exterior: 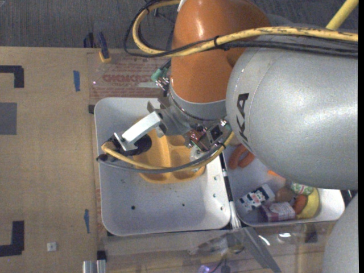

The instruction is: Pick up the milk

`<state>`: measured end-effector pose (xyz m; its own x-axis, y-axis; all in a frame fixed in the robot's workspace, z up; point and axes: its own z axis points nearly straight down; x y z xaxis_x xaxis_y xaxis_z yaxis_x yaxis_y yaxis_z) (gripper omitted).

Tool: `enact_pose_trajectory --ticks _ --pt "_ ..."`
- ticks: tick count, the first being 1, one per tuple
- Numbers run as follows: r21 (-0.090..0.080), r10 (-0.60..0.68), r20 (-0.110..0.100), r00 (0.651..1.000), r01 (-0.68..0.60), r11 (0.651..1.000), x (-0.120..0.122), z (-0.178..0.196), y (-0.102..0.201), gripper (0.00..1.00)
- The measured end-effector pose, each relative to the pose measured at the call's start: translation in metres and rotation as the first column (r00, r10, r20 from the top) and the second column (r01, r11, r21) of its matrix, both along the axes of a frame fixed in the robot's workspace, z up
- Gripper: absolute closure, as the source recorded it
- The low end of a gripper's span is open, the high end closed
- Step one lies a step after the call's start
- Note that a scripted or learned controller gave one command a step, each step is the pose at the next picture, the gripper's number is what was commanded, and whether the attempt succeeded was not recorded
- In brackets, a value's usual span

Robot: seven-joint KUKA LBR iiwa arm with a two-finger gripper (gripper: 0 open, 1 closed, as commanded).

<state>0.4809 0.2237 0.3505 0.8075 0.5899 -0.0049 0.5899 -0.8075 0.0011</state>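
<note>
Where arm [273, 95] blocks, milk [257, 197] perhaps in right bin [333, 209].

Yellow bowl [170, 172] — left bin [165, 212]; banana [311, 205]

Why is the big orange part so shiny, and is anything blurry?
In the camera view, overhead light makes pale glare streaks on the glossy orange band of the grey arm. The small toy groceries in the right white bin look soft and hard to tell apart. The left white bin looks evenly lit.
</note>
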Motion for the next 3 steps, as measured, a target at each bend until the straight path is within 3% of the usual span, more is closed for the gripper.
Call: enact_pose_trajectory --ticks 1,2,3 --pt "0.001 0.046 -0.007 0.999 -0.046 0.999 -0.002 -0.188 -0.003 0.00" --pt "-0.001 -0.218 0.001 0.976 0.218 0.976 -0.001 -0.121 -0.001 0.00" --pt "-0.002 -0.419 0.005 0.908 0.419 0.908 0.000 0.006 0.000 0.00"
